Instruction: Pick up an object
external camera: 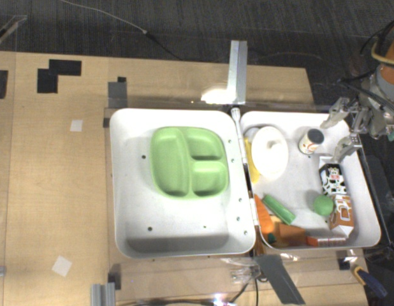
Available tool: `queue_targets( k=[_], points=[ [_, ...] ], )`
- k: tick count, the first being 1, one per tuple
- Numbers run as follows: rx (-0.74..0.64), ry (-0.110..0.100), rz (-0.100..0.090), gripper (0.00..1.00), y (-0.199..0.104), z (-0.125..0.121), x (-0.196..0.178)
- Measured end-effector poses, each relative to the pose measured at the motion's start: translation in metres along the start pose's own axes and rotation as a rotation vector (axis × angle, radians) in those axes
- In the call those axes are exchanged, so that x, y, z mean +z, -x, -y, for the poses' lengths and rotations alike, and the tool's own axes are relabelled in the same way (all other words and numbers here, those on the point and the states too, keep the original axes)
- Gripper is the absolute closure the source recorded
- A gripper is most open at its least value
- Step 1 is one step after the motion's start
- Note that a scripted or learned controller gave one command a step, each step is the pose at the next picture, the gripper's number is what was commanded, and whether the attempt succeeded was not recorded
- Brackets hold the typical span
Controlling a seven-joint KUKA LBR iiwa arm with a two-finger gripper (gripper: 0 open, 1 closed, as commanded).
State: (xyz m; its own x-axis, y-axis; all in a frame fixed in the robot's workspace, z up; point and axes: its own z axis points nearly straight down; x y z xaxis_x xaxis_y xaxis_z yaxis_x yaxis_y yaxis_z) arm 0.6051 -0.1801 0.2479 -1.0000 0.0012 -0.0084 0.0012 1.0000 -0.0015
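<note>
Objects: a cluttered lot lies in the right bin (pixel 369 231), none lifted.
White lid (pixel 271 150): upper left of that bin, round, flat on the floor.
Small cup (pixel 310 140): just right of the lid, dark opening facing the camera.
Cow-print carton (pixel 332 180): below the cup, near the bin's right wall.
Green ball (pixel 323 204): just below the carton.
Brown box (pixel 342 213): touching the ball's right side.
Green tube (pixel 278 209): lower left, slanted, over orange pieces (pixel 273 229).
Gripper (pixel 349 127): over the bin's upper right corner, right of the cup, fingers apart, nothing between them.
Left bin (pixel 130 171): holds a green divided tray (pixel 187 161).
</note>
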Motion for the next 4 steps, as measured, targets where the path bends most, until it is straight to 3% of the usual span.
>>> queue_targets(
  k=[1, 2, 3, 4],
  points=[
    [0.001, -0.003, 0.008, 0.00, -0.031, 0.025, 0.147],
    [0.156, -0.002, 0.011, 0.00, -0.091, 0.024, 0.156],
    [0.284, -0.001, 0.014, 0.00, -0.112, 0.023, 0.156],
    [0.277, -0.006, 0.034, 1.00, -0.106, 0.024, 0.141]
  ],
)
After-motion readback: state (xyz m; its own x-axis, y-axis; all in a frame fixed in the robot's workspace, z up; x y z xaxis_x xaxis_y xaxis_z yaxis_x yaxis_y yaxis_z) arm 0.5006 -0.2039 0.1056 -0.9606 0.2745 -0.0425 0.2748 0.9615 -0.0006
